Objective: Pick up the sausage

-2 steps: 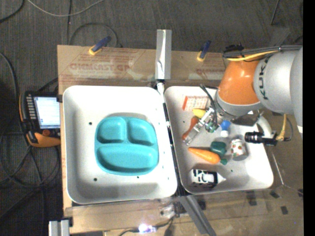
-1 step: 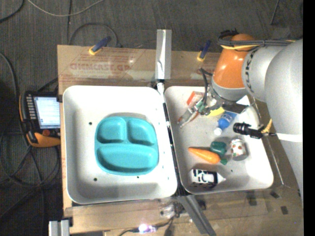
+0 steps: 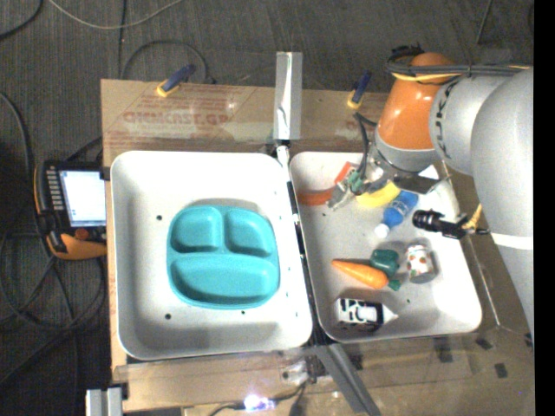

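A grey robot arm [image 3: 486,137] with an orange band reaches in from the right over a bench [image 3: 199,115] that carries two shallow white bins side by side. Its end effector [image 3: 354,183] hangs low over the upper left part of the right bin [image 3: 473,315], just above one end of the sausage [image 3: 314,197], a reddish-orange piece lying near the bin's left wall. Whether the end effector is released or clenched cannot be made out, and nothing is clearly held. To do this step well, the end effector likely needs to shift a little toward the bin's left wall so it centres on the sausage, straddle it across its short width, and avoid catching the wall or the yellow piece [image 3: 378,199] beside it. The right bin also holds a blue and white bottle [image 3: 395,214], a carrot [image 3: 360,273] with a green top, a small green item [image 3: 385,258], a small white cup with spots [image 3: 418,261], and a black and white packet [image 3: 360,312] near the front. The left bin [image 3: 139,258] holds a turquoise divided plate [image 3: 223,256] with three compartments, all bare.
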Controlling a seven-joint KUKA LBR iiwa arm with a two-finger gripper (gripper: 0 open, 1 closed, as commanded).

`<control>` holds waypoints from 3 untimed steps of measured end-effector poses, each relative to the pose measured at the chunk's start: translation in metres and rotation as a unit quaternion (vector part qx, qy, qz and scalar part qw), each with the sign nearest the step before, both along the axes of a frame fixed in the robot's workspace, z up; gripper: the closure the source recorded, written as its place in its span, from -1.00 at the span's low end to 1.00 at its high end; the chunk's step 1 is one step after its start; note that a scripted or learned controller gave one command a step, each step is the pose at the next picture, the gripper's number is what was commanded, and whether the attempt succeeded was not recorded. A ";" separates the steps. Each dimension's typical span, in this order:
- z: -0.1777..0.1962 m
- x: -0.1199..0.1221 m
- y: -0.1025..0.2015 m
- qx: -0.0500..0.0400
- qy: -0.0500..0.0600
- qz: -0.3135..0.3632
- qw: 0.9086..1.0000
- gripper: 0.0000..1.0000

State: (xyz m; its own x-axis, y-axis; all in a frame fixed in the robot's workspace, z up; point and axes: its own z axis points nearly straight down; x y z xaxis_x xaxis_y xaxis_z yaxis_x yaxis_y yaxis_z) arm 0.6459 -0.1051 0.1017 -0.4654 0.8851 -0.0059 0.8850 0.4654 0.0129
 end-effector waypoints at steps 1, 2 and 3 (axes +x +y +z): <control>0.082 0.019 0.088 0.000 0.007 -0.187 0.982 1.00; 0.082 0.019 0.087 -0.001 0.007 -0.188 0.982 -1.00; 0.082 0.006 0.026 -0.002 0.007 -0.169 0.986 -1.00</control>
State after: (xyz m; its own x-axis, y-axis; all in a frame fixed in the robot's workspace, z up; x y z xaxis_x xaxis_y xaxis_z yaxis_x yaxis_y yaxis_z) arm 0.6515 -0.0793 0.1838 -0.1431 0.9897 -0.0044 0.9897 0.1431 -0.0022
